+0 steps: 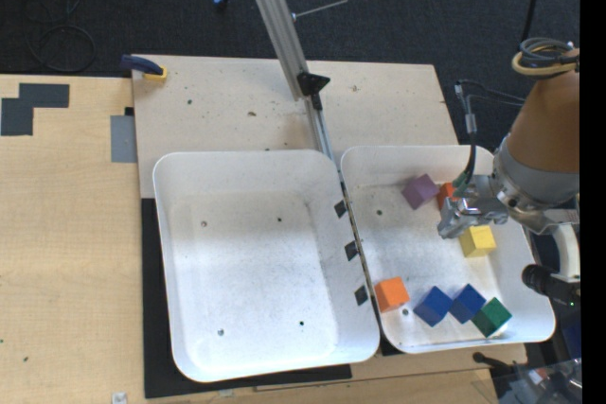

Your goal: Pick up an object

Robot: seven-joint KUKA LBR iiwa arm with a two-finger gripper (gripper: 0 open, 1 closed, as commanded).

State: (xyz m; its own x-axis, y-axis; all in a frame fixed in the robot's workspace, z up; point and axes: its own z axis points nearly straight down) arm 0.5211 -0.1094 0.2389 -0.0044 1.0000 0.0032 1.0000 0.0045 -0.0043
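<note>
The right bin (pixel 379 173) holds a purple cube (pixel 418 191), a yellow cube (pixel 478 240), an orange cube (pixel 391 293), two blue cubes (pixel 434 306) (pixel 467 302) and a green cube (pixel 492 316). A small orange piece (pixel 446 192) peeks out beside the purple cube. My gripper (pixel 455 219) hangs over the right bin, between the purple and yellow cubes, just left of the yellow one. Nothing shows between its fingers.
The left bin (pixel 189 194) lies beside the right one, with black clips along the shared wall (pixel 347 227). A slanted aluminium bar (pixel 279 24) rises behind the bins. A blue and yellow clamp (pixel 144 67) lies at the board's back left corner.
</note>
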